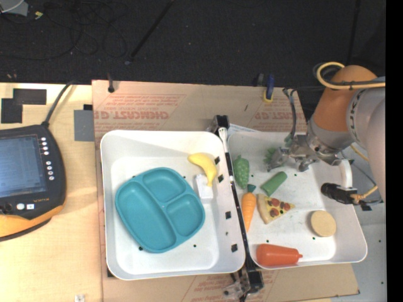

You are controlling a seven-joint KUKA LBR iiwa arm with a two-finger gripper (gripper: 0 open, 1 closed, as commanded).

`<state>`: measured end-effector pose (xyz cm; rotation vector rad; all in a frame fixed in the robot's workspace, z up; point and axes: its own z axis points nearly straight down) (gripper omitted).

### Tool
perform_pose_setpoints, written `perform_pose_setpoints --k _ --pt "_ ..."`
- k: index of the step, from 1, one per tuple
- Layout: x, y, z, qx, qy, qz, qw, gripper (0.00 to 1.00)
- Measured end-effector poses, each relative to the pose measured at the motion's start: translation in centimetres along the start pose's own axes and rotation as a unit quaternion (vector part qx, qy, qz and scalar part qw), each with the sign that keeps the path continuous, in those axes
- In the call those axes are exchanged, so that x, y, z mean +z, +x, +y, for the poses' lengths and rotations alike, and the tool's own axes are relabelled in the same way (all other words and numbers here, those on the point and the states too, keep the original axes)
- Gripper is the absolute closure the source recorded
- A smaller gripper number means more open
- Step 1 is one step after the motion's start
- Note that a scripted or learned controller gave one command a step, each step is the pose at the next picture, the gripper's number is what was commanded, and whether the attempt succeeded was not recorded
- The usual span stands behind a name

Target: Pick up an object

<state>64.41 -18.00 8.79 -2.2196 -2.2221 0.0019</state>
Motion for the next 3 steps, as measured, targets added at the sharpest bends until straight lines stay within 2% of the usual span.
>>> perform_pose_setpoints --k 1,2,3 --pt "0.0 -1.3 0.0 0.001 -0.001 0.0 1.0 0.0" --pt "-1.1 -1.3 0.0 0.001 -0.001 0.0 1.0 1.0" --pt "-1.0 -1.3 0.0 0.001 -0.001 0.0 1.0 0.0"
